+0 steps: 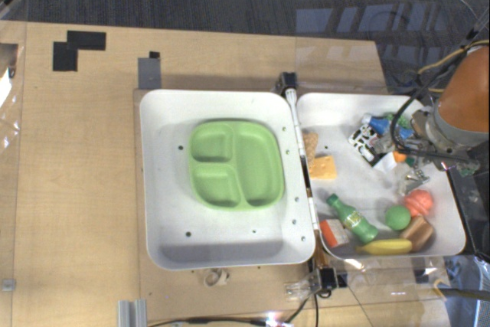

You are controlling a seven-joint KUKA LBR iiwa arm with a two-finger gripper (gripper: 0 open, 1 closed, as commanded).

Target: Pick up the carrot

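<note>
The pale wooden desk (76, 188) carries two shallow white plastic bins side by side, with black tape patches (76, 48) stuck near its far left corner. The left bin (164, 241) holds a light green plastic tray (233, 165) divided into three compartments. The right bin (337, 115) holds the small items. The grey arm with its orange band (467, 92) reaches in over this bin's far right side, and its hand (413, 178) hangs low just above the bin floor; whether its fingers are apart or closed cannot be told from here. Along the near edge lie a yellow banana (385, 246), a green bottle (352, 218) bearing a pale label too small to read, and a red and white packet (334, 233) beside it. A brown oblong piece (419, 230), a green ball (397, 217) and a pink-orange round fruit (419, 202) cluster at the near right. A yellow wedge of cheese (321, 167) and a tan cracker-like piece (309, 142) sit by the left wall. A black-and-white printed object (366, 139) and a blue piece (380, 124) lie toward the far side. A small orange bit (400, 157), probably the carrot, shows just beside the hand, mostly hidden by the wrist.
</note>
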